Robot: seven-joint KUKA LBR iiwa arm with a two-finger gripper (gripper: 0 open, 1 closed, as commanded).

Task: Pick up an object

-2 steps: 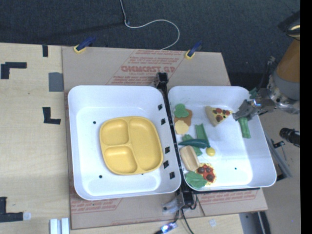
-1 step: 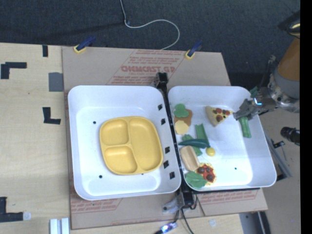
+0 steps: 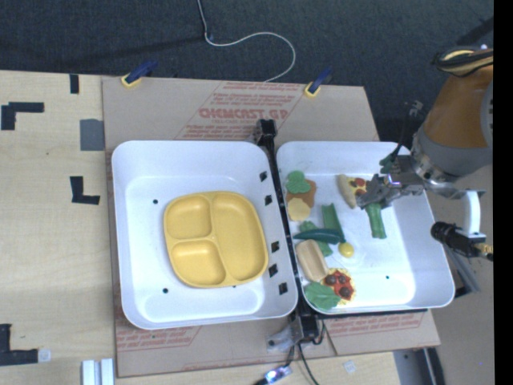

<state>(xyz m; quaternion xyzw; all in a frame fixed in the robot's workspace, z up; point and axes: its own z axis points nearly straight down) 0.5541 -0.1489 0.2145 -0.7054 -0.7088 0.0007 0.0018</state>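
Gripper is sitting over the upper right part of the right bin, arm reaching in from the right. Cannot tell how it is set; the tips are too small and dark against the toys.

A green stick-shaped toy vegetable is lying directly under the tips, running away from them toward the near side; its upper end is meeting the tips, but whether it is actually pinched is unclear. Pizza slice toy is lying just beside the tips on the side facing the left bin, touching or nearly so.

Farther that way: green block, dark green pepper-like piece, small yellow ball, all near but apart from the tips. Along the divider side, well apart from the tips: green and tan food pieces, hot dog toy, leafy piece with red berries.

Left bin is holding a yellow divided plate, well apart from the gripper.
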